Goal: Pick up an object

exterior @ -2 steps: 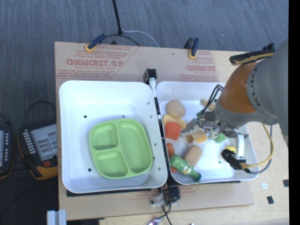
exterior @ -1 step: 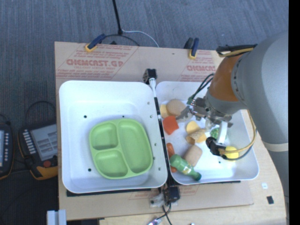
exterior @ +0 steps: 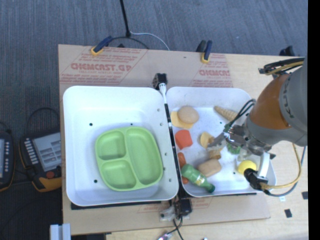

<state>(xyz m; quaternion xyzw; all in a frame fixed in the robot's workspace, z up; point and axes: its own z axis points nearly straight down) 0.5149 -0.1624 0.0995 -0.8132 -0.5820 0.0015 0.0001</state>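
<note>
Low in the right bin (exterior: 235, 95), the gripper (exterior: 218, 142) hovers beside a small yellow piece (exterior: 206, 139); whether it is open cannot be told. Nearby lie a potato-like piece (exterior: 209, 168) and a green bottle (exterior: 196, 178)

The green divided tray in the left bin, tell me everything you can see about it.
The green tray is pale lime, looks like smooth plastic, with rounded corners and a raised rim. It has three compartments: one long one on its right side and two smaller ones on its left, all bare. It lies flat and slightly rotated on the floor of the left bin, toward the near right part, close to that bin's right wall. Nothing else touches it.
</note>
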